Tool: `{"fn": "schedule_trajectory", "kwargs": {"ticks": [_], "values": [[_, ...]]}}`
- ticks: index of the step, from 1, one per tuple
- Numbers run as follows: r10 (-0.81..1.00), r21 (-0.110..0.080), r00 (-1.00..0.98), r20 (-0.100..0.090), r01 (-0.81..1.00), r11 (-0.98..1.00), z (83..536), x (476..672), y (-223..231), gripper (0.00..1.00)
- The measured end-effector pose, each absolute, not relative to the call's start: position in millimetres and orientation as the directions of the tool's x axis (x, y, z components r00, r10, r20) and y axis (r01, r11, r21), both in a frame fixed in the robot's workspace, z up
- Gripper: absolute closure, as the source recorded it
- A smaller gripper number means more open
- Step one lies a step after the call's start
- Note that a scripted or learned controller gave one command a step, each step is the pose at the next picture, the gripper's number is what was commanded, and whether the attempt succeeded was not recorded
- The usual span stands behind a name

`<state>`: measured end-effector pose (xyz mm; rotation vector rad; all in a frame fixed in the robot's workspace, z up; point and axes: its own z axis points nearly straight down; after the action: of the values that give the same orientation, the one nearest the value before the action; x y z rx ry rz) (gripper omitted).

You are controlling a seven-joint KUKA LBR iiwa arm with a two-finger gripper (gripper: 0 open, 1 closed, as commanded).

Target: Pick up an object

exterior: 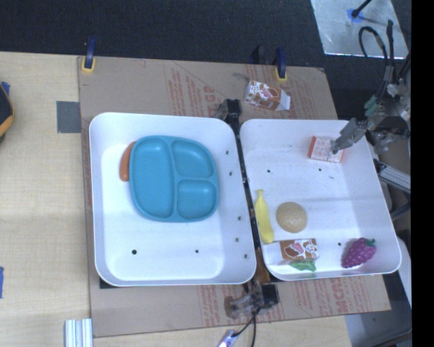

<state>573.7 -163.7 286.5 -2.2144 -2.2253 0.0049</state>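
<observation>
Cardboard-covered desk: claw (grip unclear, cannot tell) touches the flat orange packet; thin, it may slip free.

Gripper over orange packet in right bin

A sheet of brown cardboard lies under the 2 bins, held by 2 clamps at its far edge. A small printed packet rests on the cardboard, and grey tape marks the wooden bench.
</observation>
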Motion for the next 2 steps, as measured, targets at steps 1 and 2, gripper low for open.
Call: {"fn": "schedule_trajectory", "kwargs": {"ticks": [1,2], "values": [[1.0,-0.005,-0.005,-0.001,1.0,0.005,184,508.0,-107,0.0],[1.0,-0.004,-0.006,-0.001,1.0,0.006,115,557.7,-92,0.0]]}}
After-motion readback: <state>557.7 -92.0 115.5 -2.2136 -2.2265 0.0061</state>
